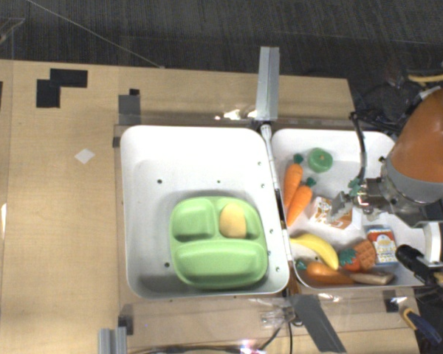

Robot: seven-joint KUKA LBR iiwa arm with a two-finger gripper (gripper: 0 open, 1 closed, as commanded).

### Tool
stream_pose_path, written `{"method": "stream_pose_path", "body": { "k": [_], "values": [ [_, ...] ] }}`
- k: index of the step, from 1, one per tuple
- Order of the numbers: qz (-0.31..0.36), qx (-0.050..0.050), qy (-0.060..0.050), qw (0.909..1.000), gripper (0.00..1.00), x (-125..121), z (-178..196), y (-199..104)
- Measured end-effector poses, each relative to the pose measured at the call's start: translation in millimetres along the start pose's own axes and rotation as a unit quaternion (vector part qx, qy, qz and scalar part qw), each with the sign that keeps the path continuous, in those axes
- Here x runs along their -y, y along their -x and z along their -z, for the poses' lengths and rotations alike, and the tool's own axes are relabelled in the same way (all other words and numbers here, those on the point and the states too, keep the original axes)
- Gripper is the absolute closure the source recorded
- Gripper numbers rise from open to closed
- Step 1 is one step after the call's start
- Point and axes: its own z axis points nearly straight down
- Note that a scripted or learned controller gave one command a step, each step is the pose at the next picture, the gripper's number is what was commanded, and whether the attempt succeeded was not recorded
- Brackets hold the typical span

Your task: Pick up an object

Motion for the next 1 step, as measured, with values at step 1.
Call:
{"method": "stream_pose_path", "body": {
  "k": [1],
  "values": [
    [0.042, -0.001, -0.001, 0.9991, 0.0, 11.9, -76.8, -19.6]
  ]
}}
